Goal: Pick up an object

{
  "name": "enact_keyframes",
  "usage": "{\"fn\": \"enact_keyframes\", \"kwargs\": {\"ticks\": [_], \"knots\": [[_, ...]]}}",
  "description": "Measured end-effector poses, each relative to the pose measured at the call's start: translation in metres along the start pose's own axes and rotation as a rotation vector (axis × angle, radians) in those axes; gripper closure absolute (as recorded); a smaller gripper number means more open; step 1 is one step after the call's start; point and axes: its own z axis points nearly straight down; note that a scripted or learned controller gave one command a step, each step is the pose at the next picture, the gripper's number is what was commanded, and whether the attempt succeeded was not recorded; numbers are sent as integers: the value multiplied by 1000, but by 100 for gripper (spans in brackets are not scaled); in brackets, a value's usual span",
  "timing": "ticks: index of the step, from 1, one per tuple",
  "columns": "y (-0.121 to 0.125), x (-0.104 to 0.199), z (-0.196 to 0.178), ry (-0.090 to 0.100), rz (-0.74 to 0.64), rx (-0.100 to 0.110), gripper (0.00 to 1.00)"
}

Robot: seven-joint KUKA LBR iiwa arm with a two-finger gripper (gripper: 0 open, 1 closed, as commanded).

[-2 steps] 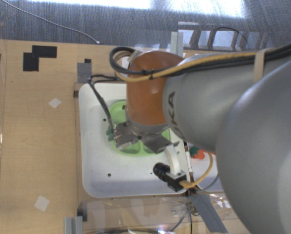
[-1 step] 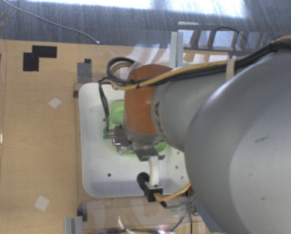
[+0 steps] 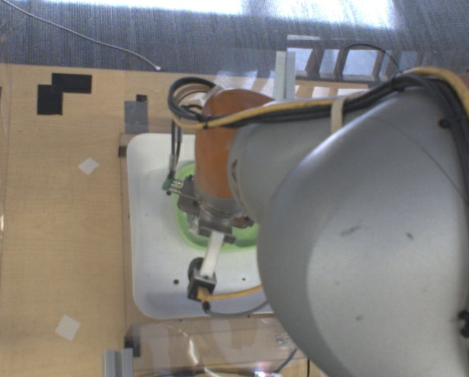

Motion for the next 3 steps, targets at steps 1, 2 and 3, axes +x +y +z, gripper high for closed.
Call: {"fn": "enact_keyframes", "kwargs": {"ticks": [1, 2, 3], "knots": [[-27, 5, -3, 1, 376, 1, 100], [-25, 5, -28, 3, 722, 1, 100], [-31, 3, -12, 4, 1059, 2, 100]]}}
